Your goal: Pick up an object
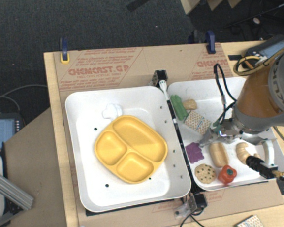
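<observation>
Right bin (280, 170): bread roll (218, 154), cookie (205, 173), tomato (227, 174), purple piece (194, 153), green pickle (178, 107), all closely packed. Gripper (216, 131) above the roll; finger state cannot be told. Risk: descent nudges neighbours, closing on nothing.

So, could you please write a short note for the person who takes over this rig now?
Hand: low over the right white bin, among the toys; nothing visibly held.
Right bin: green oblong piece, patterned cube, purple flat piece, tan bread-roll toy, round cookie, red tomato-like toy.
Left white bin: yellow three-compartment plate.
Done: nothing lifted.
Left: grasp one object and raise it.
</observation>
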You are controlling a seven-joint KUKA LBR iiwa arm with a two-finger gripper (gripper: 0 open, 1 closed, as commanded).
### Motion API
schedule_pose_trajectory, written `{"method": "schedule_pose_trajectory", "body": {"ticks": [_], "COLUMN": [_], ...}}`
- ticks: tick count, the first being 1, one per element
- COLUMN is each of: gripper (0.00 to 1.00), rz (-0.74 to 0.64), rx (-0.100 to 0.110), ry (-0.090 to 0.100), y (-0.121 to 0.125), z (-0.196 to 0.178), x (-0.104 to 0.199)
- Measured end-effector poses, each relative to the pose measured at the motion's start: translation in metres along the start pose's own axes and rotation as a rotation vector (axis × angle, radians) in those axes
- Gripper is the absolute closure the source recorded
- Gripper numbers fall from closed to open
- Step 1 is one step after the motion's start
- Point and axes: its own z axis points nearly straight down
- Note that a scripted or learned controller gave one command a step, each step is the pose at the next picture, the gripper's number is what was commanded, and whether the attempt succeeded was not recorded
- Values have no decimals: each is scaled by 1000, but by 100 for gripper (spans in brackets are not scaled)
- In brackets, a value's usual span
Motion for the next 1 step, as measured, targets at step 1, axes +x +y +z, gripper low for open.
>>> {"method": "schedule_pose_trajectory", "body": {"ticks": [1], "gripper": [0], "rz": [0], "rx": [0], "ry": [0], "y": [46], "z": [0], "x": [-3]}}
